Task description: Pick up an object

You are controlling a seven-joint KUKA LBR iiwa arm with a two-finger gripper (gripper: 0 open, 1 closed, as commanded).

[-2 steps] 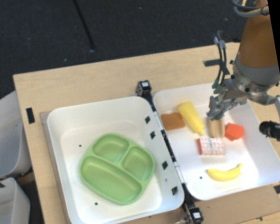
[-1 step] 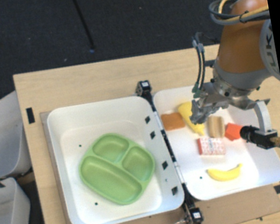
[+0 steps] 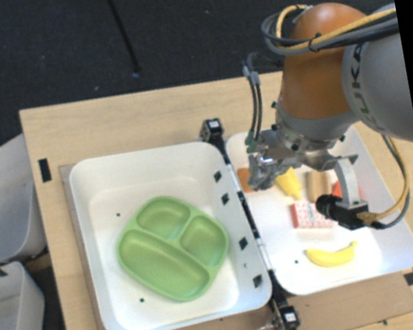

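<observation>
- We see two white bins side by side on the bench: the left bin (image 3: 94, 243) holds a green divided plate (image 3: 173, 247), and the right bin (image 3: 387, 247) holds the loose things we could pick.
- In the right bin a yellow banana (image 3: 332, 255) lies at the near side, a small red-and-white box (image 3: 307, 216) sits just beyond it, and a yellow piece (image 3: 289, 183), a tan piece (image 3: 317, 182) and an orange bit (image 3: 245, 175) by the divider lie under the wrist.
- The arm (image 3: 324, 68) reaches in from the right, its orange band bulging above the wrist, and hangs over the far half of the right bin, tool pointing down.
- The gripper (image 3: 302, 167) sits low among the far objects; its own body hides the tips, so we cannot tell how wide the pincer stands or whether anything is caught in it.
- We judge this to be the descent or the grasp itself, aimed at the cluster by the yellow piece.
- To do it well, we would centre on one piece, not the gap between neighbours, since the pieces lie close together.
- We would go straight down and keep clear of the divider wall on the left.
- We would lift only once the piece is plainly pinched; the banana, lying apart, looks the easier fallback.
</observation>
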